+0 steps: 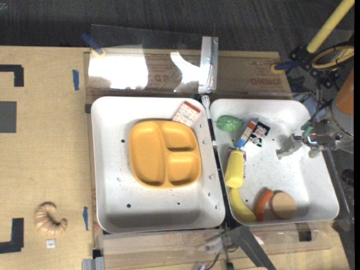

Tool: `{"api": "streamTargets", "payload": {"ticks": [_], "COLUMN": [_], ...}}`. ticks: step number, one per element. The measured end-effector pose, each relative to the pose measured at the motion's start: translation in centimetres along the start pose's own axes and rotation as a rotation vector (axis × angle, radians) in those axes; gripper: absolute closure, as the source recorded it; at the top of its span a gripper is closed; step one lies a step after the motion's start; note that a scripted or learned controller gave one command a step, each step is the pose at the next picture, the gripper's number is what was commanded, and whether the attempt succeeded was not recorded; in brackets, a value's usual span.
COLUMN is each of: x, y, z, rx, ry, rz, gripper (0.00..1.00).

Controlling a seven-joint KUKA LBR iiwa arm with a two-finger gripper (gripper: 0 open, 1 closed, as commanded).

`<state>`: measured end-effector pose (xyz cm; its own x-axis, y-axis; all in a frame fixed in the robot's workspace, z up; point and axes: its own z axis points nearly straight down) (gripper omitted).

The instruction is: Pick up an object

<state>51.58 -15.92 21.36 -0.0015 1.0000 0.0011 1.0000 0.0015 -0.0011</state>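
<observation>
Camera view: gripper (286,145) over right bin (323,179), near right edge, fingers apart, nothing between them. Right bin holds banana (241,206), yellow bottle (235,168), green lump (229,122), round block (283,204). Left bin (107,167) holds yellow tray (165,152), small carton (186,114).

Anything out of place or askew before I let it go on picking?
One thing: a tan croissant-shaped toy lies on the bench, left of both bins and apart from the other objects. In the left bin, a small carton leans against the back wall behind the yellow tray.
</observation>
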Motion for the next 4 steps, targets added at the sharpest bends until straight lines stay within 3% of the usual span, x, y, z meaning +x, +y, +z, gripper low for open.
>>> {"api": "streamTargets", "payload": {"ticks": [1, 2, 3, 4], "x": [2.9, 4.8, 5.8, 5.8], "y": [1.9, 4.8, 1.7, 1.9], "z": [11.8, 12.4, 12.5, 11.4], "rx": [-0.006, -0.01, -0.01, -0.016], "ry": [-0.002, -0.013, -0.007, -0.007], "rz": [0.076, -0.277, -0.203, -0.203], "gripper": [0.0, 0.0, 0.0, 1.0]}}
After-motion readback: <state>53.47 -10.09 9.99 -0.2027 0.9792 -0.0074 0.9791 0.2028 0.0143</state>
